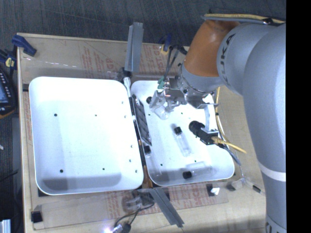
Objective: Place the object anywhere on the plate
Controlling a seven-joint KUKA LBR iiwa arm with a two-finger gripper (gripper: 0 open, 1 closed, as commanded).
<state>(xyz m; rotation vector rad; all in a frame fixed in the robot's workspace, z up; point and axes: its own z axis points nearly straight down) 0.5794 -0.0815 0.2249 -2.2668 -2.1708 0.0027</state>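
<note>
Camera view, clear vial lying lengthwise in right bin, claw state unclear

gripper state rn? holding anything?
Gripper: over the right bin's far-left corner; open or closed cannot be told, nothing visibly held.

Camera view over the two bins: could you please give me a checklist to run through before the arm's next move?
1. Position of the tool, over the far left corner of the right white shallow bin: ok.
2. Object held in the tool: cannot tell, too blurred.
3. The clear plastic vial with a black cap lies flat mid-bin, apart from the tool: ok.
4. The second clear vial lies by the near wall: ok.
5. Plate location: cannot tell.
</note>
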